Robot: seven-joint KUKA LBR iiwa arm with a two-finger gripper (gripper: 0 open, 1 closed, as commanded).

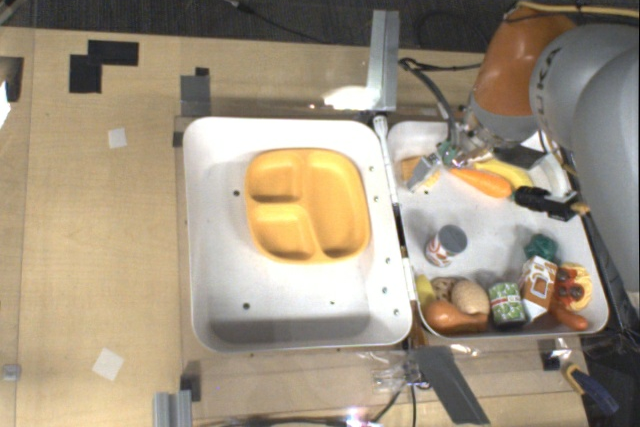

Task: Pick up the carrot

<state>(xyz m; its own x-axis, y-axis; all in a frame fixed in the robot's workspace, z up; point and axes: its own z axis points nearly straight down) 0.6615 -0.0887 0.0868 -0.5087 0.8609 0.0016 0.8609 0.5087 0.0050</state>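
Carrot lies just beside the gripper, whose state I cannot tell; a misaligned close could nudge it away.

orange carrot, yellow tray, white bins.

Orange carrot, lying flat

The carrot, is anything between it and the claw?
Nothing visible. The claw sits right at the left end of the carrot, near the right bin's top. The banana lies behind the carrot, not between.
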